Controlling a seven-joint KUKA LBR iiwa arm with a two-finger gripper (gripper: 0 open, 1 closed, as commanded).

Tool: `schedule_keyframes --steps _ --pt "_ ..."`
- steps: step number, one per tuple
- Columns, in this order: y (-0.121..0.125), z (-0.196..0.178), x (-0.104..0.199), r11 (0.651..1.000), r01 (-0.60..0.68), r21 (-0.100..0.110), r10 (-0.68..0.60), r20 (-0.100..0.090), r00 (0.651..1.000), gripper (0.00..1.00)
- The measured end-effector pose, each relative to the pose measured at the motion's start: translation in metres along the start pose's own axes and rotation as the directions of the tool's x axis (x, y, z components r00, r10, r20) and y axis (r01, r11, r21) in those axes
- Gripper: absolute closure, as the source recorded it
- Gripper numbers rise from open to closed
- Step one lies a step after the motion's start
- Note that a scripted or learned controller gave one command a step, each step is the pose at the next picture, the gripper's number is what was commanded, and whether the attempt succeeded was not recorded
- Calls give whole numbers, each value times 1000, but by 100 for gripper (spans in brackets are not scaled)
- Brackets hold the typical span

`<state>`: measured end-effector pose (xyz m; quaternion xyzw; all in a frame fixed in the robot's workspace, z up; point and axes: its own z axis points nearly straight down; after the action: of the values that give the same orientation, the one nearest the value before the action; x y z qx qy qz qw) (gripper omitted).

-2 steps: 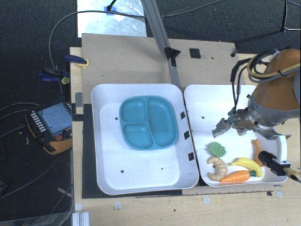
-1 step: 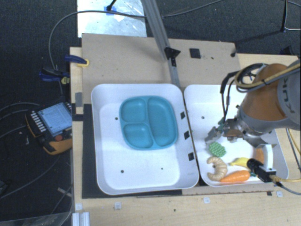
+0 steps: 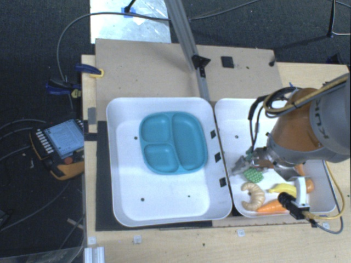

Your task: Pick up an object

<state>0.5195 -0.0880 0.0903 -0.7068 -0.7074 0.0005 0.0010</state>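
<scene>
My gripper (image 3: 245,164) reaches down into the right bin (image 3: 233,126) near its front left, below the orange band of the wrist. A small green object (image 3: 253,175) lies right beneath and beside the gripper tip, touching or nearly touching it. In front of it lie a tan croissant-shaped piece (image 3: 250,195), an orange carrot (image 3: 267,206) and a yellow banana-like piece (image 3: 281,188). The arm hides much of the bin's right half.
The left bin (image 3: 125,201) holds a blue divided plate (image 3: 173,142) at its middle. A small orange item (image 3: 310,185) sits at the right bin's right side. The ridge between the bins (image 3: 218,156) is close to the gripper's left.
</scene>
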Motion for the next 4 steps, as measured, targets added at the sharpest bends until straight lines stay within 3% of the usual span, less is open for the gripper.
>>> schedule_keyframes --steps 1,3,4 --pt "1 -13 0 1000 0 -4 0 0 1000 100" --pt "-14 -114 -3 1000 2 -8 -2 2 1000 100" --pt "-8 -158 -2 1000 4 -9 -4 2 1000 100"
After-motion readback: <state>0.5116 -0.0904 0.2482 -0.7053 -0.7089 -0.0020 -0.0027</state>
